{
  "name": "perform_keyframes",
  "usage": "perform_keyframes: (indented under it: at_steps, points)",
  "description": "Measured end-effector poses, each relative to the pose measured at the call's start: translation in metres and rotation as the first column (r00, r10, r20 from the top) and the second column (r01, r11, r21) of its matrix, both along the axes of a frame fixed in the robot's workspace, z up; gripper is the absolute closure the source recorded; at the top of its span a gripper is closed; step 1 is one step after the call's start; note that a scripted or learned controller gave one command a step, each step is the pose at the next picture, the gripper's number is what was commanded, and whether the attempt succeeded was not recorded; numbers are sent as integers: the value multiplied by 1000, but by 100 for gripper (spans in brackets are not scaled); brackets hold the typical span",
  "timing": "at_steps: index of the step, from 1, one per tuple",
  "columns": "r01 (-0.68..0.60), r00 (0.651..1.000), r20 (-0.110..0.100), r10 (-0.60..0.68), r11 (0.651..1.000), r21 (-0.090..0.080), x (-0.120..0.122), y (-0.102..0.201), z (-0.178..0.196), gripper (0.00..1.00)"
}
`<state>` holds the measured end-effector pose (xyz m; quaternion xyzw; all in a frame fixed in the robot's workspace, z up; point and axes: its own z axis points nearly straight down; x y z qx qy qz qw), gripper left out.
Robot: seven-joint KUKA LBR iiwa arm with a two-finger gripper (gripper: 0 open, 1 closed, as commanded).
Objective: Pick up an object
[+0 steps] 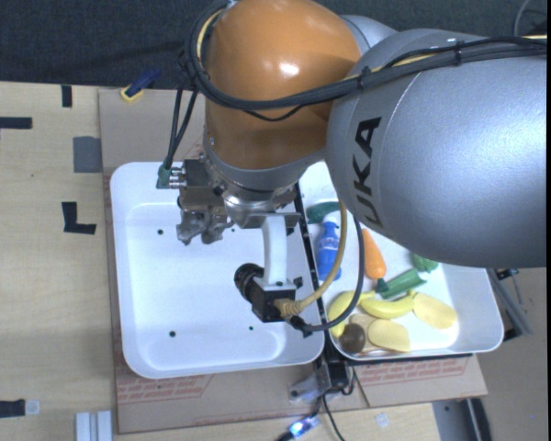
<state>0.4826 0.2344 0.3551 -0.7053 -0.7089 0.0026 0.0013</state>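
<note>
I am watching the gripper point(202, 228) from far away. It hangs low over the bin on the view's left point(165, 338), above bare white floor. I cannot tell if the hand is open or shut, because it is dark and small from up here. I see nothing held in it.

The things to pick up lie in the other bin point(482, 338). I see a blue bottle point(328, 246), an orange carrot point(374, 257) and a yellow banana point(386, 307) there, close together.

Here is what I think could go wrong. If the hand goes down and shuts where it is, it may grab only air. If it moves over to the pile, it may push things away or catch two at once. The big grey arm point(441, 154) also hides part of that bin from me.
</note>
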Motion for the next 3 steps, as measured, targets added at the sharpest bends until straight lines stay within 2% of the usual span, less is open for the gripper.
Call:
perform_keyframes:
  at_steps: [1,2,3]
  points:
    - [2,1000,22,-2,1000,10,4,-1,189,100]
    - [0,1000,3,0,1000,0,3,0,189,100]
    - [-2,1000,1,2,1000,-1,3,1,199,100]
